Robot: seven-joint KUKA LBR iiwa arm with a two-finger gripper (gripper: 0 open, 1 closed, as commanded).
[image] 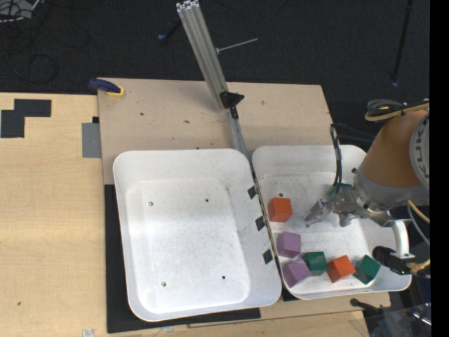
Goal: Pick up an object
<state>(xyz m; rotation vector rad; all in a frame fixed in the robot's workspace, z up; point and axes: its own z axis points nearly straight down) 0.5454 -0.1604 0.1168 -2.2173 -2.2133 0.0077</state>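
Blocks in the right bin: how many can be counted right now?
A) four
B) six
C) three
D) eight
B: the right bin holds two orange blocks, two purple blocks and two green blocks.

— What colours lie in the white right bin point(309, 161)?
— An orange cube point(280, 209), two purple cubes point(288, 243) point(295, 271), a dark green cube point(316, 261), an orange-red cube point(341, 267), a green block point(367, 269).
— And the left bin point(133, 188)?
— White, with dark specks.
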